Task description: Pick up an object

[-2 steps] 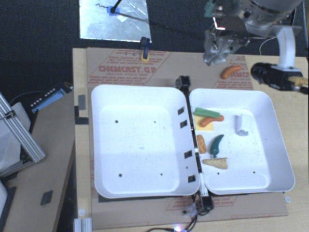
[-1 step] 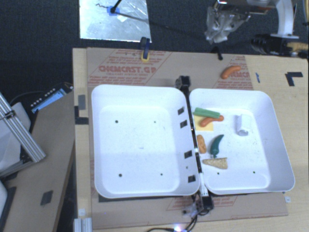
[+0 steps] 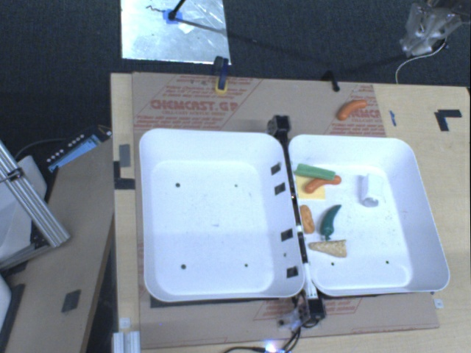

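White plastic forms the two shallow bins that sit side by side on a cardboard sheet (image 3: 221, 98) covering the bench, joined along a dark hinge strip (image 3: 291, 197) running between them. The left bin (image 3: 158, 271) shows a bare floor with a few small dark dots. The right bin (image 3: 423, 248) holds all the loose items, gathered toward its left half. A green bean-like piece (image 3: 315, 170) lies near the upper left of that bin, with an orange carrot-shaped piece (image 3: 324, 183) just below it, the two touching or nearly so, resting over a small yellow square (image 3: 315, 193). To their right, apart from them, lies a white cylinder (image 3: 368, 189). Lower down, close to the hinge strip, is a small orange-brown nugget (image 3: 307, 218), and just beside it a dark green pepper-shaped piece (image 3: 329, 220). Below those two lies a tan wedge (image 3: 329, 248), pointing left. Outside the bins, on the cardboard above the right bin, rests an orange sausage-shaped piece (image 3: 352, 109). A yellow and blue clamp (image 3: 220, 74) grips the cardboard's far edge. The gripper (image 3: 427, 31) hangs in the upper right corner, well apart from both bins and over the dark floor; it appears pale and blurred, so whether its fingers are spread or closed I cannot tell. Nothing is visible between them.
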{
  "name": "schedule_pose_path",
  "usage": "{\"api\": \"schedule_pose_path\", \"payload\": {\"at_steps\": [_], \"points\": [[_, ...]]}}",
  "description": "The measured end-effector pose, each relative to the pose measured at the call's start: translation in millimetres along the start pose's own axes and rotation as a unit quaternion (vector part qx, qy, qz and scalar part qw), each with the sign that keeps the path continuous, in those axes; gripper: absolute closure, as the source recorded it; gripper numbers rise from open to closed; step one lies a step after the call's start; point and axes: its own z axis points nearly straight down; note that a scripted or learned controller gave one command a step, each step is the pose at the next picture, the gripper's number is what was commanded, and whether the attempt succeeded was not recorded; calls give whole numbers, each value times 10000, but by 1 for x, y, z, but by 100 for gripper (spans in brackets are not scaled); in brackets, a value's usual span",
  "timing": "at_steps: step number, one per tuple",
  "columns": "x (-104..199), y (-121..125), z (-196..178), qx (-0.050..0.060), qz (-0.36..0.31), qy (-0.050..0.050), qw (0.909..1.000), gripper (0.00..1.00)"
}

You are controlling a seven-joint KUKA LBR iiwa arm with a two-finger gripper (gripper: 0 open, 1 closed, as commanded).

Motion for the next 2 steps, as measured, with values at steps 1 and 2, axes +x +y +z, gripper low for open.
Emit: {"api": "schedule_pose_path", "payload": {"at_steps": [1, 2], "points": [[-88, 21, 1, 4, -31, 10, 10000, 100], [-71, -99, -4, -18, -62, 28, 10000, 100]]}}
